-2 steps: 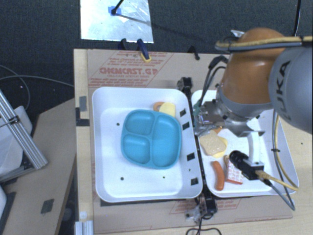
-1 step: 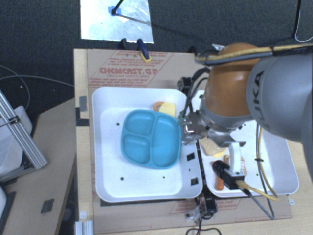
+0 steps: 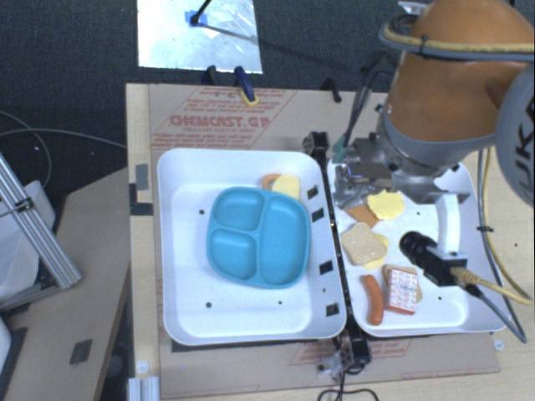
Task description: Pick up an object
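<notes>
Writing: the brown sheet [image 3: 221, 111] under both bins carries red print reading "CHEMCAST GP", with smaller red lines around it too small to read. More red print shows on the sheet's front edge below the bins, also unreadable. The red-and-white packet [image 3: 402, 288] has print on it, too fine to make out.

Arm [image 3: 456, 73]: grey with an orange band, reaching in from the right, with its wrist over the back left part of the right bin [image 3: 468, 312], close to the divider between the bins. Jaws: hidden under the wrist metalwork, so I cannot tell whether they are spread or pressed together. Nothing is seen held between them.

Right bin contents, all lying on the floor of the bin:
- yellow piece [image 3: 385, 205], just in front of the wrist and the nearest item to it
- orange-brown slice [image 3: 361, 214], touching the yellow piece on its left
- bread slice [image 3: 362, 244], in front of those two
- sausage [image 3: 374, 298], near the front wall
- the packet, just right of the sausage

Left bin [image 3: 180, 307]: a blue divided plate [image 3: 257, 236] lies in the middle. A pale yellow piece [image 3: 285, 186] and a small orange piece [image 3: 269, 180] sit at its back edge, well apart from the wrist.

Surroundings: the worktop [image 3: 84, 224] is pale, and a blue clamp [image 3: 245, 84] sits at the sheet's back edge.
</notes>
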### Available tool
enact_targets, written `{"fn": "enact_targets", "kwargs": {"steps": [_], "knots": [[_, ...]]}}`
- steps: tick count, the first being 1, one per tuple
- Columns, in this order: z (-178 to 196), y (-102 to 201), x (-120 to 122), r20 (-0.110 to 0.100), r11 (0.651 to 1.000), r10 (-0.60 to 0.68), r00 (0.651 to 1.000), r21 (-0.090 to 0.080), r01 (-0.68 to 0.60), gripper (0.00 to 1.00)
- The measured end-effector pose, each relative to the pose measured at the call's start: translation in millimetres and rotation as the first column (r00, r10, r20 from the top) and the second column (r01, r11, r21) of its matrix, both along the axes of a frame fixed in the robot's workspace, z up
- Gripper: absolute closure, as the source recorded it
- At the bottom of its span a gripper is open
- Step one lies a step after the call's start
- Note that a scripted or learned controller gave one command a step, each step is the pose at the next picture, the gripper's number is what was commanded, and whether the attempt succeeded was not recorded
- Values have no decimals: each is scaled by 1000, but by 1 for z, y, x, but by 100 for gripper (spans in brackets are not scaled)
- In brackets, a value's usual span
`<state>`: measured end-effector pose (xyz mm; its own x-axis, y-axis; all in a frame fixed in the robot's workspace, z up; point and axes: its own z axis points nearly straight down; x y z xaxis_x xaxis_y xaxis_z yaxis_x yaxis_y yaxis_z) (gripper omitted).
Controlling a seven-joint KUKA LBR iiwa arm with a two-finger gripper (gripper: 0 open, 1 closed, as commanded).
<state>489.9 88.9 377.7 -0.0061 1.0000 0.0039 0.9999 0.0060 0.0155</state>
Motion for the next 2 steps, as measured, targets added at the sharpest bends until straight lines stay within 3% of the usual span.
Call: {"fn": "enact_targets", "kwargs": {"steps": [2], "knots": [[15, 0, 0, -8, 1000, 12, 1000, -3, -12, 100]]}}
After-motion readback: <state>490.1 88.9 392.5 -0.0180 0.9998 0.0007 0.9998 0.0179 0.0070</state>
